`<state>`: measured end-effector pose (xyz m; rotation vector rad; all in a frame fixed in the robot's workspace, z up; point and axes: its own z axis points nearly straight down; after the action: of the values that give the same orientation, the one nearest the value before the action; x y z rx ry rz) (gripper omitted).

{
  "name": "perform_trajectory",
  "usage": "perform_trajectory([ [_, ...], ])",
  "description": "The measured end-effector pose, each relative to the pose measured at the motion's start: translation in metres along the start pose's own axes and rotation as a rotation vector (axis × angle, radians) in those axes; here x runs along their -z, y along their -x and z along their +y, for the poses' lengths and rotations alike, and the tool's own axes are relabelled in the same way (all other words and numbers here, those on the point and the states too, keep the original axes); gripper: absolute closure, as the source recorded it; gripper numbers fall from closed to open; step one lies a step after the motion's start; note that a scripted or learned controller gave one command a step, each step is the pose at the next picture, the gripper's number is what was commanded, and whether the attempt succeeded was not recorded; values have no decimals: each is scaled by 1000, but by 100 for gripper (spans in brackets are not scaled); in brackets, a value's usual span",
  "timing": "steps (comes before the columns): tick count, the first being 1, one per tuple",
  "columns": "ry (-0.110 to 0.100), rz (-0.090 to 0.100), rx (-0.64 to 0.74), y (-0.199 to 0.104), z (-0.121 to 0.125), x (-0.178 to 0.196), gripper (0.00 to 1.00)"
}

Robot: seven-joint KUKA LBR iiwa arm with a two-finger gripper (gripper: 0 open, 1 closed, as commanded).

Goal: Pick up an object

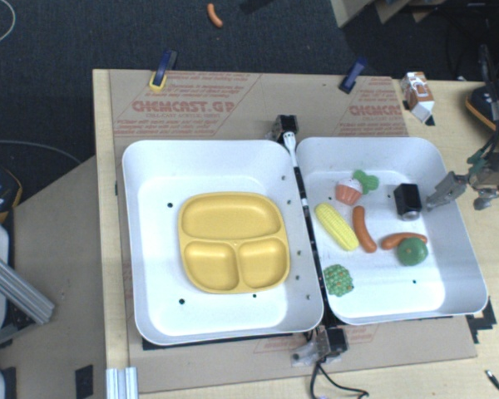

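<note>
Gripper (449, 188) of mine sits at the right rim of the right bin (470, 260); whether it is open or closed I cannot tell, and I see nothing held in it. From the camera view, the black block (407, 200) lies just to its left, nearest of the toys, its long axis running up-and-down the bin, with the green ball (412, 252) beyond

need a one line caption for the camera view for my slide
Gripper poised at the right bin's edge near a black block and toy food; yellow divided plate in the left bin.
</note>
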<state>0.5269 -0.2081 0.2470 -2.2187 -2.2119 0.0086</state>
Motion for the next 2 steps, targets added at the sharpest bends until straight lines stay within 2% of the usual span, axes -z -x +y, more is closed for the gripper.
perform_trajectory([
  [1, 11, -3, 3, 0, 2, 6, 0],
  [2, 4, 0, 2, 0, -7, -50, 0],
])
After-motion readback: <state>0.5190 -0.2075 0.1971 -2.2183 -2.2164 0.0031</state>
